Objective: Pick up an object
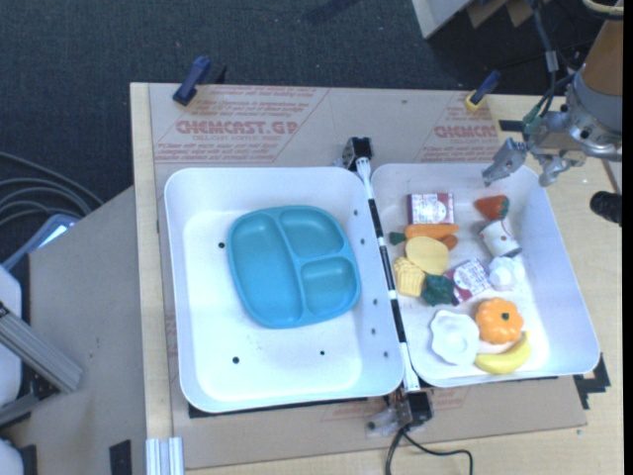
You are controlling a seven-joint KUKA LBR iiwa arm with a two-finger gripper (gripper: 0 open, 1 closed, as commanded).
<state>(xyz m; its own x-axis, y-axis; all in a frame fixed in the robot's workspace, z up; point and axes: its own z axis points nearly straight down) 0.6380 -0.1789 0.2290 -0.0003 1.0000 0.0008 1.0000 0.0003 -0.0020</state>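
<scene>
I read the gripper [527, 163] as spread, its two fingers apart with nothing between them, hanging above the far right corner of the right bin [572, 295]. So the pick is not yet made; choosing, descending and closing are all left. The nearest candidate is the red piece [492, 206] just below the fingers. I count roughly eleven small toy foods in that bin (some overlap, so the tally is loose): one pumpkin [497, 320], one banana [504, 356], one fried egg [454, 334], one pink carton [430, 208]. The left bin [198, 344] holds one blue divided plate [294, 264].
</scene>
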